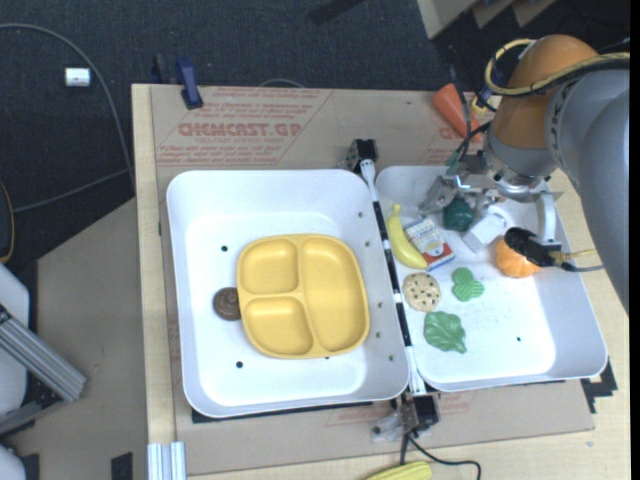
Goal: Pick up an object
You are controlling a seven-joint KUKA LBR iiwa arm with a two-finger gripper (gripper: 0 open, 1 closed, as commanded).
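Hovering low over the right bin (570, 353), the hand (462, 204) sits at a small dark-green object (458, 215) near the bin's far edge; whether it grips, I cannot tell. That object looks light, rigid and smooth, so pinching across its middle seems safest.

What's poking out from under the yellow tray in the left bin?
A round brown disc shows at the left edge of the yellow tray in the left bin. The tray covers its right side, so what it is and how far it extends under cannot be told.
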